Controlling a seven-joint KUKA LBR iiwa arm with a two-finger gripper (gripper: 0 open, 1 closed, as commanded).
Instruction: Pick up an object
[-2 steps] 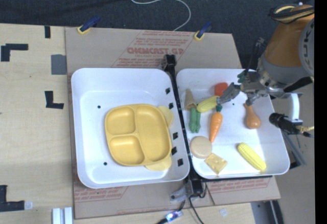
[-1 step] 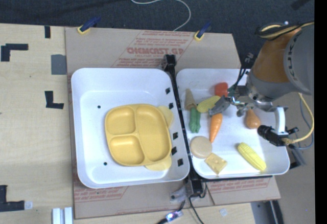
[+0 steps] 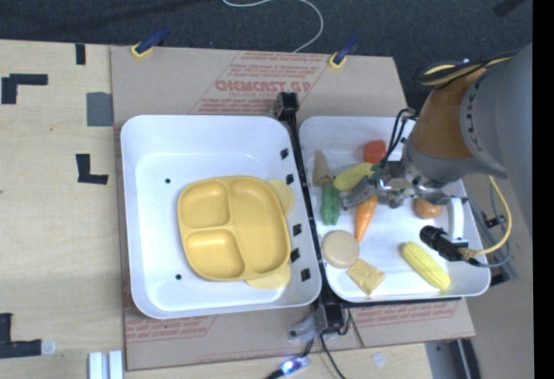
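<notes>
1. Gripper (image 3: pixel 378 189) on the grey arm with the orange band (image 3: pixel 441 122) sits low inside the right-hand shallow white bin (image 3: pixel 467 286); whether it is spread or pinched together I cannot tell, as the metal parts blur into the toys beneath.
2. Landmark: the small orange plastic carrot (image 3: pixel 365 216), lying tip-down near the middle of that bin, its thick end just under the gripper.
3. Just left of the carrot lies a dark green plastic vegetable (image 3: pixel 330 203); above that, a tan cone-shaped piece (image 3: pixel 321 167).
4. Up and slightly left of the carrot, touching the gripper's tip, is a yellow-green curved plastic piece (image 3: pixel 351 176). A small red toy (image 3: pixel 374 150) sits further up.
5. Below-left of the carrot rests a round beige disc (image 3: pixel 339 248), and beside that a pale yellow cheese-like wedge (image 3: pixel 365 275).
6. Down and right of the carrot lies a yellow plastic corn cob (image 3: pixel 425 265); right of the carrot, an orange rounded toy (image 3: pixel 426 208) is partly hidden by the wrist.
7. Well left of the carrot, in the other white bin (image 3: pixel 147 195), sits a yellow three-compartment plastic plate (image 3: pixel 234 226).
8. Handling, as a judgement: the carrot is probably the nearest candidate. It looks light, stiff and smooth, so likely slippery; its taper would squirt it out of a pinch near the tip. Closing across the thick end, square to its length, seems safest.
</notes>
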